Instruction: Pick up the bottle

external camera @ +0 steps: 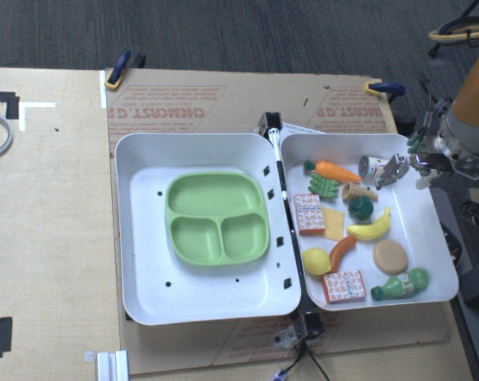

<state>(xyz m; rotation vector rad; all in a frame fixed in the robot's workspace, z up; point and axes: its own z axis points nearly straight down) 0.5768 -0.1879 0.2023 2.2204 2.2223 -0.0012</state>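
Green bottle (pixel 399 285) lies at the bin's near edge, far from the raised jaws (pixel 392 171), grip unclear.

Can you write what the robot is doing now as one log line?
gripper: above right bin's far edge, by can | bottle: lying near corner, untouched

Both white bins (pixel 132 236) look like smooth moulded plastic with a soft sheen, and the green divided plate (pixel 218 218) in the left one is matt plastic. The green bottle (pixel 400 285) and the banana (pixel 370 228) look like glossy plastic. Brown cardboard (pixel 183 105) under the bins is dull and printed, lying on a pale, smooth wood-look bench (pixel 48 236).
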